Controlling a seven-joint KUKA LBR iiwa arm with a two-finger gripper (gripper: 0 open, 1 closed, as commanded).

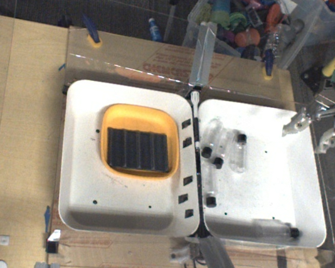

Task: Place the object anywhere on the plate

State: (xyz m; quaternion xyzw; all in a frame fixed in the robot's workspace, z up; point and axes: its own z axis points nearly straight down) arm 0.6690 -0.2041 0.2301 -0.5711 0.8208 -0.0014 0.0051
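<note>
An orange-yellow plate (142, 115) sits in the left bin (82, 148), with a dark ridged rectangular insert (138, 149) lying in its middle. Several clear bottles with black caps lie in the right bin (273, 186): one bottle (239, 152) near the middle, two (211, 136) against the divider, and one (273, 229) along the front wall. My gripper (314, 130) hovers over the right bin's far right corner, well apart from the bottles. It is open, with nothing between its metal fingers (297, 122).
A grey divider strip (190, 159) with black tabs separates the two bins. A clear box of coloured toys (251, 14) stands behind the bench. Blue clamps (93, 36) hold the far edge. Wooden bench surface lies to the left.
</note>
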